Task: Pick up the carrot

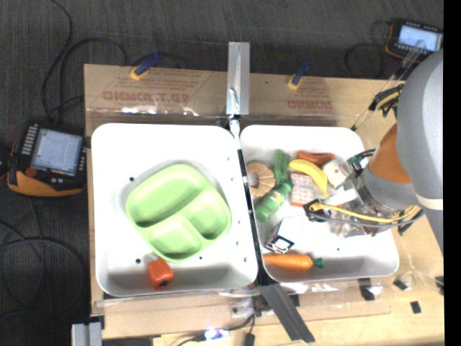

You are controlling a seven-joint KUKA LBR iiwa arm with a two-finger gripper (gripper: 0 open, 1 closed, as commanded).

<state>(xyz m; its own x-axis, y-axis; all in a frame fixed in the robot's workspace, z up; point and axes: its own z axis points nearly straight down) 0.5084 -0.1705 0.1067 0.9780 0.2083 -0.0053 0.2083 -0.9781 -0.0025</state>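
Carrot [289, 262]: lying on its side along the near wall of the right bin [374, 269], orange body pointing left, green top pointing right; nothing is touching it except perhaps a black-and-white card [278, 244] just behind its left end.
Red-orange toy [160, 272]: sitting in the near corner of the left bin [108, 193], apart from the green divided tray [180, 211] that is taking up the bin's middle.
Gripper [344, 220]: hanging over the middle of the right bin, behind and to the right of the carrot, amid yellow cabling; I cannot tell how far the fingers are parted, and nothing is showing between them.
Arm [421, 135]: reaching in from the right, grey with its orange band above the wrist.
Far clutter: a banana [308, 171], a green bottle [269, 205], a round brown item [259, 177] and a red-patterned card [302, 189] are crowding the far half of the right bin.
Step in hand: approaching the carrot, by my reading.
Doing it well: travelling toward the near wall and left, turning the fingers to straddle the carrot across its width at mid-body, descending clear of the bin wall and the card.
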